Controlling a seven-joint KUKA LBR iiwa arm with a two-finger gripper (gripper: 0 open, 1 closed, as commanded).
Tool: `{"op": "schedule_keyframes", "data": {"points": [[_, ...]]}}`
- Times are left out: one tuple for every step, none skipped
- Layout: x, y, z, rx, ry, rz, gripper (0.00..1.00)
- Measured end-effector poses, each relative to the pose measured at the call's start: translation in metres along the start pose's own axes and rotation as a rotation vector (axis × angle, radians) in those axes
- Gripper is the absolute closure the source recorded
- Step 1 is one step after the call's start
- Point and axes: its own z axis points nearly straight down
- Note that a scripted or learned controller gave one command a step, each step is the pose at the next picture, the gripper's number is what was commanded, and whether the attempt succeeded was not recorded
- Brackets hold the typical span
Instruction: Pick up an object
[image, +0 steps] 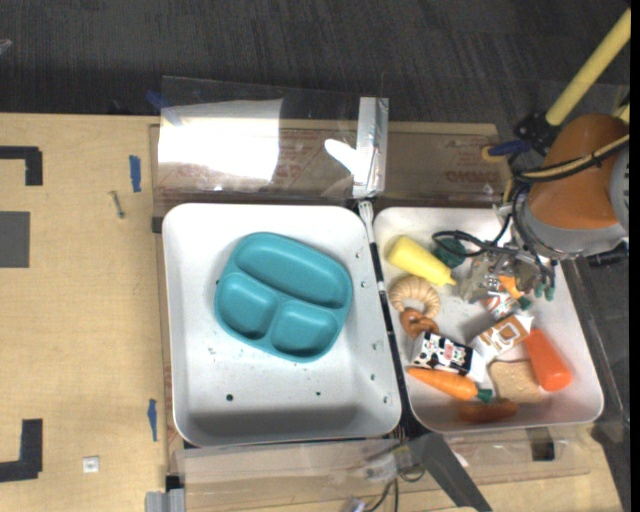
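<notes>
Overhead, the arm reaches in from the right and its gripper hangs low over the upper part of the right bin. Whether the jaws are spread or closed cannot be told; the metal parts blur together there. Just left of the gripper lies a yellow block, with a tan ring below it. Nearer the front edge sit a black-and-white card, a carrot, a slice of bread and an orange cylinder. The left bin holds a teal divided tray.
</notes>
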Motion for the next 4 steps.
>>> {"op": "schedule_keyframes", "data": {"points": [[-0.041, -0.002, -0.13, 0.001, 0.007, 0.109, 1.0], [0.105, -0.023, -0.129, 0.002, 0.019, 0.11, 1.0], [-0.017, -0.057, -0.202, 0.003, 0.011, 0.153, 1.0], [-0.016, -0.056, -0.199, 0.002, 0.015, 0.152, 0.0]]}}
